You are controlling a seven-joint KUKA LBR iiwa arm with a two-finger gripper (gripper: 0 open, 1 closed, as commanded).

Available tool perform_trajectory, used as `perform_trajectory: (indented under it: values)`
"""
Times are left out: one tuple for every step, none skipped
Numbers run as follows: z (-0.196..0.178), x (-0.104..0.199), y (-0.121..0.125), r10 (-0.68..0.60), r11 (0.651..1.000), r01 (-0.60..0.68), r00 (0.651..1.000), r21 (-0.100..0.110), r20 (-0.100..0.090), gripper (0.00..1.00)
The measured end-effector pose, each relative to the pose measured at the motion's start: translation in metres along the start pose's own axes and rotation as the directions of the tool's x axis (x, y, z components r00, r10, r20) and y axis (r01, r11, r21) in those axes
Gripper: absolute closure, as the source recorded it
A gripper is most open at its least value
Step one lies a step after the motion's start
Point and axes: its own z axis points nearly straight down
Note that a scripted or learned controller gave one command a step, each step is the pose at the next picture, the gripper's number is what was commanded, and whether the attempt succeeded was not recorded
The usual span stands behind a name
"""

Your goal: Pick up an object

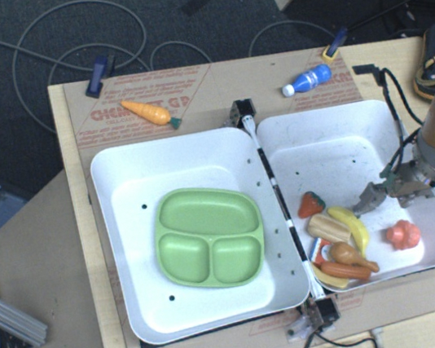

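Pincer (370, 198) over right bin (316, 123), state impossible to tell. Banana (350, 225) just left of it, long axis slanting toward bin's near edge.

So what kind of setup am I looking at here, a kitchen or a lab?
Most likely a robotics lab bench: two shallow white bins clipped side by side on a cardboard-covered bench, plastic toy food as pick targets, and loose cables on dark carpet.

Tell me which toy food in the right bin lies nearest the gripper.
The pink-red lumpy piece, alone just below the gripper; the banana and the rest cluster toward the divider.
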Motion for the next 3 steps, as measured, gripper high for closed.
perform_trajectory:
  values:
    - [0.039,0.044,-0.002,0.000,1.000,0.000,1.000,0.000,-0.001,0.00]
    - [0.070,-0.005,-0.007,0.001,1.000,-0.001,1.000,-0.004,-0.001,0.00]
    - [0.058,-0.003,-0.005,0.000,1.000,0.000,1.000,-0.011,-0.004,1.00]
